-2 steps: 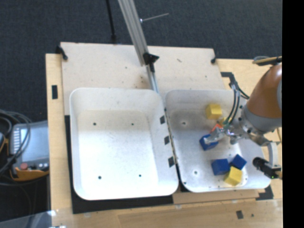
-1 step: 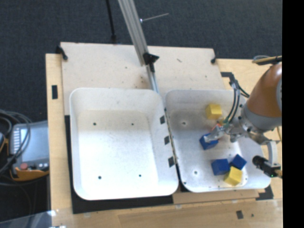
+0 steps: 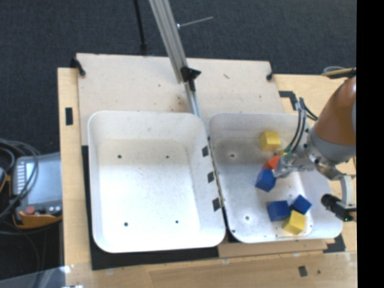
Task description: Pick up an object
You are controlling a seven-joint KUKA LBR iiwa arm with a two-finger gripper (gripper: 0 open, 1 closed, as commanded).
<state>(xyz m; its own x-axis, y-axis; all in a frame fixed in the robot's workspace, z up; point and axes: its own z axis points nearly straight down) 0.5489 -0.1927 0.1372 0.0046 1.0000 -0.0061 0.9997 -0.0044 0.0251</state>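
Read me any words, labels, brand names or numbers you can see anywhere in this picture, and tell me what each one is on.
No readable text.
The grey box beside the left bin has a panel too small and blurred to read.
The blocks in the right bin and the arm carry no visible markings.

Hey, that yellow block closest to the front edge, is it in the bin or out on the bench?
In. The yellow block lies inside the right bin, near its front rim, beside two blue blocks.
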